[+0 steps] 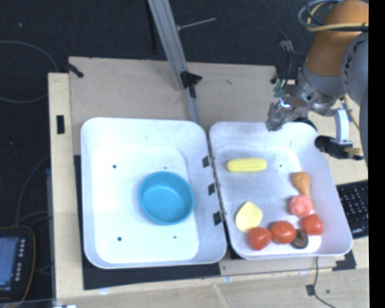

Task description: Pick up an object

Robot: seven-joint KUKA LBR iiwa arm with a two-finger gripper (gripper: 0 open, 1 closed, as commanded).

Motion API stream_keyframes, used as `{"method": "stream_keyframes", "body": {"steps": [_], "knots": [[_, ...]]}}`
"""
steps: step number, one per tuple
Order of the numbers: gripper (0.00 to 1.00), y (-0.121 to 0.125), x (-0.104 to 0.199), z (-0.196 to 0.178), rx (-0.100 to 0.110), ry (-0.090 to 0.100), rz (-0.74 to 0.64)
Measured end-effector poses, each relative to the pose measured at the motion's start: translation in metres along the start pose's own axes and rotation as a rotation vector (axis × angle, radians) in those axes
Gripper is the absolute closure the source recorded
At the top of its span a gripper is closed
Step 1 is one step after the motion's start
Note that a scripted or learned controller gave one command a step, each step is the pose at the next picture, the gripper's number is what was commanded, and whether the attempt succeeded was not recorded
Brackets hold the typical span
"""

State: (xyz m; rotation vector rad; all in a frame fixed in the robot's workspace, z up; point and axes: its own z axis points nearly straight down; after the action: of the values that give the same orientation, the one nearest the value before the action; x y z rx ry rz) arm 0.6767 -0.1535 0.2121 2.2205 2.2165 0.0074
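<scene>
A corn cob (246, 165) lies alone in the right bin (327, 172); other food clusters at its near edge (one dark piece (300, 239) is hard to identify); the jaws (277, 119) hover over the far rim, state unclear.

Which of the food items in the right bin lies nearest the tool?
The yellow corn cob. It lies alone in the bin's upper part, closest to the tool, while the other foods cluster along the bin's lower and right side.
</scene>
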Motion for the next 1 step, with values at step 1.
{"method": "stream_keyframes", "body": {"steps": [1], "knots": [[1.00, 0.0014, -0.0011, -0.0564, 0.001, 0.000, -0.007]]}}
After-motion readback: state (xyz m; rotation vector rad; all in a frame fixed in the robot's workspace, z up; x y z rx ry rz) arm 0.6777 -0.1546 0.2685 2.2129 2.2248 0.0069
